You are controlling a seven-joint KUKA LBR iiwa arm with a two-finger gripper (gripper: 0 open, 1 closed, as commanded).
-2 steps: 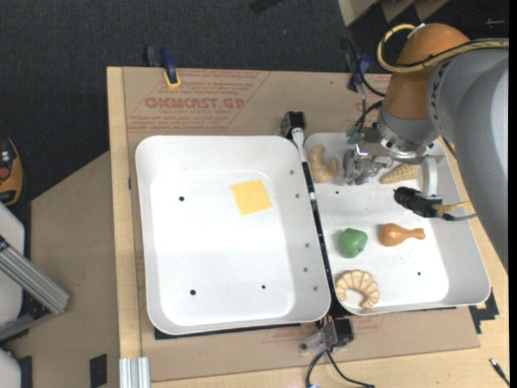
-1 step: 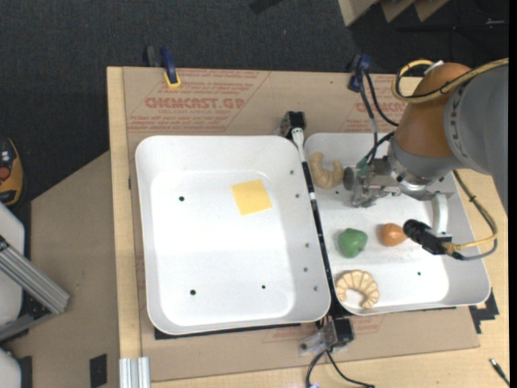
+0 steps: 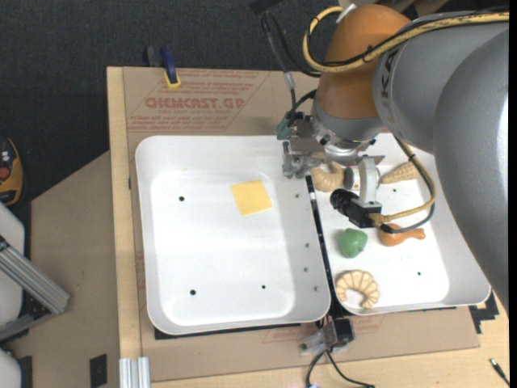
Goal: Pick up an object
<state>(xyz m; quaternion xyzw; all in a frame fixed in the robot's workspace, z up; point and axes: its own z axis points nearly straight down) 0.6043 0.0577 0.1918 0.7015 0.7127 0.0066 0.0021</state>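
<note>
Yellow cheese slice (image 3: pixel 251 197): left of gripper (image 3: pixel 327 168), in left bin (image 3: pixel 153 241).
Gripper: state hard to tell.
Green piece (image 3: pixel 352 242): just below gripper.

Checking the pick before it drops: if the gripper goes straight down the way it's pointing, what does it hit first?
Probably the tan piece under the gripper, near the right bin's left wall; depth is unclear.

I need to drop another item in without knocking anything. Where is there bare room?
The left bin is bare all around the yellow square. The right bin is crowded: green piece, croissant, orange piece and the hand; only its near-right corner is free.
</note>
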